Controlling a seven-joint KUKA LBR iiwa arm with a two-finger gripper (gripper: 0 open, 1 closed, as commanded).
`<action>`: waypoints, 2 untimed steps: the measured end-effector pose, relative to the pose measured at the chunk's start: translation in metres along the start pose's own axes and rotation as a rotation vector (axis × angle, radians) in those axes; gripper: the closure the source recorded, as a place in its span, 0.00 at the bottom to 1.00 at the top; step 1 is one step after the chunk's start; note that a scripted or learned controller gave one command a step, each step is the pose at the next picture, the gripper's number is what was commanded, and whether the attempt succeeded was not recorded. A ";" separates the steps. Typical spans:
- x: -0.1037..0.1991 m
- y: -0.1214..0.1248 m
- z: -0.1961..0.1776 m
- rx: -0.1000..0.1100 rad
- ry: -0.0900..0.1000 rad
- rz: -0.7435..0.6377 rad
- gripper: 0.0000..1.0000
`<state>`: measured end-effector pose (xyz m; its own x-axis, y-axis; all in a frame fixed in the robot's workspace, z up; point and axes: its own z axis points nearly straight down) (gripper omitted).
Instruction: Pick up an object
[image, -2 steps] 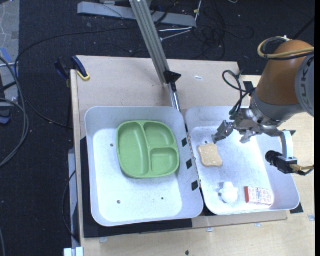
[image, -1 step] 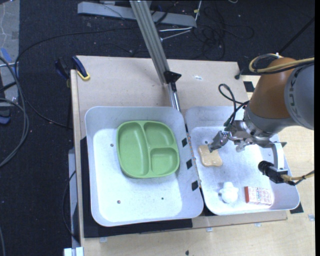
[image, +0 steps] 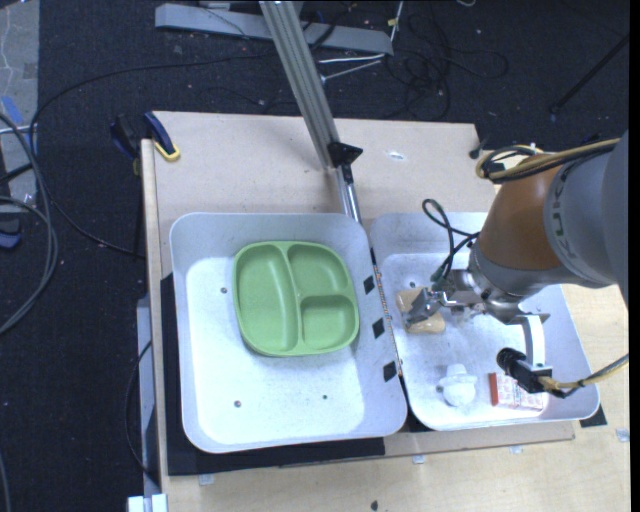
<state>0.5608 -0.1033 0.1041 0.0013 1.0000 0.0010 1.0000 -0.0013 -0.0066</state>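
My gripper (image: 428, 305) reaches in from the right, low over the left part of the right bin (image: 470, 340). A tan, lumpy object (image: 420, 312) lies right at the fingertips, partly covered by them. Whether it sits between the fingers I cannot make out. A white round object (image: 458, 386) rests near the front of the same bin. Beside it to the right lies a flat red and white packet (image: 516, 392).
A green divided plate (image: 297, 297) lies in the left bin (image: 230, 400). The arm's grey and orange wrist (image: 540, 225) hangs over the right bin's back half. A metal pole (image: 310, 85) slants across the bench behind the bins. Cables trail on the floor around.
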 end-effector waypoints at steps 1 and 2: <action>0.000 0.002 -0.014 -0.006 -0.001 0.001 1.00; 0.008 0.002 -0.073 -0.010 -0.002 -0.004 1.00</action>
<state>0.5630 -0.0956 0.1771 -0.0027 1.0000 -0.0007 1.0000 0.0027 0.0037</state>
